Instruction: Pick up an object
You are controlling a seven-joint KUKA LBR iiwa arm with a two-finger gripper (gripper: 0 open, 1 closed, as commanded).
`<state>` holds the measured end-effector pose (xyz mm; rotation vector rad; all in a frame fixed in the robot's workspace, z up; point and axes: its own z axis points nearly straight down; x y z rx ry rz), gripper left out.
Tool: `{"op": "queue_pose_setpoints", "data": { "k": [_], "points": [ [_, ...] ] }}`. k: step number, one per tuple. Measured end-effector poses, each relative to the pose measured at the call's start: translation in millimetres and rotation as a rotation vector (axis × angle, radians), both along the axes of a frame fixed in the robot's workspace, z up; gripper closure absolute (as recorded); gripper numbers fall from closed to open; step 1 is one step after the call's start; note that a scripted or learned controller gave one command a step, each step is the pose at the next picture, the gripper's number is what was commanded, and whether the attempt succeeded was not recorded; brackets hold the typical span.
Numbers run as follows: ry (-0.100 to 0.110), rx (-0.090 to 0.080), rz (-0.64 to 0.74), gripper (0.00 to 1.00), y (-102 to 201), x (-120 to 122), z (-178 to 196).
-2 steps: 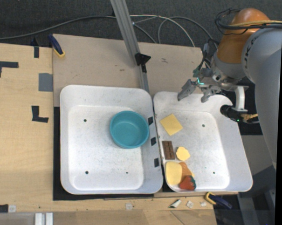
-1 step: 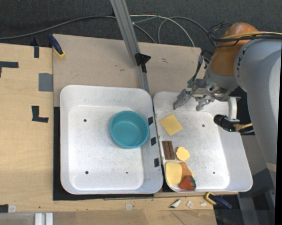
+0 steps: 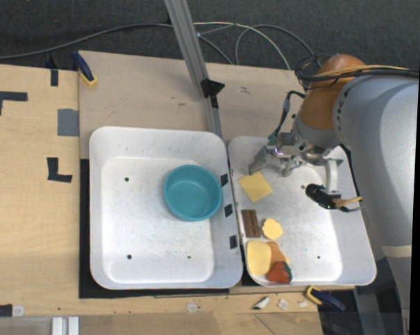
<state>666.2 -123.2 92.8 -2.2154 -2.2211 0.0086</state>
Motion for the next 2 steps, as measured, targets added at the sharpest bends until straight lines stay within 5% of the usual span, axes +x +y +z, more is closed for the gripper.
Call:
{"op": "queue_pose_setpoints", "data": {
  "k": [1,2],
  "points": [
    [-0.005,0.000,0.002,1.00,1,2,14],
    [-0.012,0.000,-0.002,1.00,-4,1,76]
  ]
}}
